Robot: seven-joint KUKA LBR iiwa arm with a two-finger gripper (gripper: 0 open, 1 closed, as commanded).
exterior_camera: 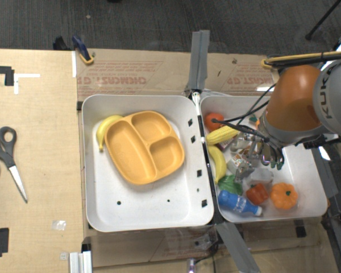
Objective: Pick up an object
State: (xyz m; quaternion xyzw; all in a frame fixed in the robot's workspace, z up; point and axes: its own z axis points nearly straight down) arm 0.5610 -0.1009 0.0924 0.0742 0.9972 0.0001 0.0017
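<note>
Camera view: the arm [298, 104] reaches in from the right, over the right bin [307, 209]. The tool [251, 157] hangs low in the bin's middle, among cables and metal parts; can't tell how it's set or whether it holds anything, too cluttered.

Right bin contents: corn cob [222, 134] just left of the tool, long axis running left-right w/ a slight tilt, right end higher. Red tomato [213, 120] just above it, near the bin's top-left corner. Small banana [218, 161] below the corn, long axis roughly up-down, curving along the left wall. Green item [229, 183] under that, shape unclear. Blue bottle [237, 203] lies on its side at the bottom, long axis left-right, cap end toward lower right. Red fruit [257, 194] and orange pumpkin [284, 196] sit side by side at lower right, near the tool but apart from it.

Left bin [102, 209]: orange divided plate [145, 145], 3 compartments, w/ a banana [105, 129] curved against its upper-left rim.

Scissors [8, 158] lie on the counter [34, 107] far left.
</note>
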